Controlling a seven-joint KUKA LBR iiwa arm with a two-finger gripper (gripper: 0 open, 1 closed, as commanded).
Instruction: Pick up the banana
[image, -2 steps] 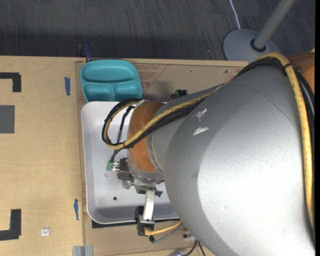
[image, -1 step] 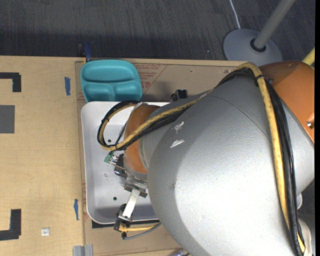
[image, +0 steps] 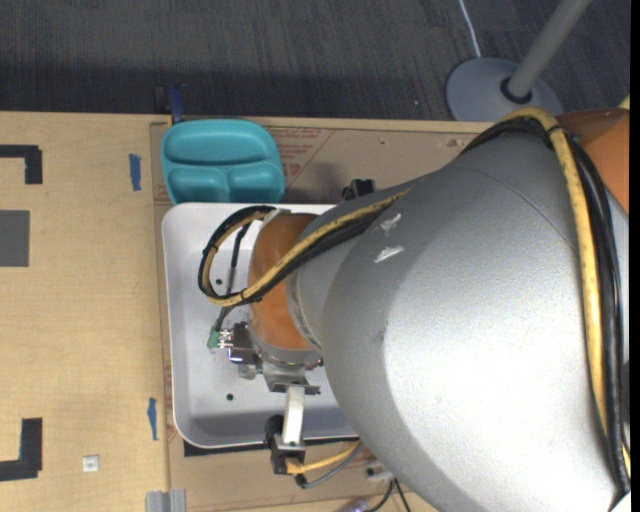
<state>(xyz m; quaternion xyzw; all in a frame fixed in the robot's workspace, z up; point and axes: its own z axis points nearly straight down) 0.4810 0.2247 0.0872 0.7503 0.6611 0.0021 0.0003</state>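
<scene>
One white bin (image: 185, 330) beneath grey arm (image: 460, 330)

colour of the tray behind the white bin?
Teal, seen in the camera view: the tray sits just beyond the bin.

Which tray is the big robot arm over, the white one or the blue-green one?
The white bin: the arm hangs right over it. The teal tray sits past its far edge, uncovered.

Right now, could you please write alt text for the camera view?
A large grey arm with an orange band reaches from the right over a shallow white bin, covering most of it. A teal tray sits on the cardboard bench behind the bin.
</scene>
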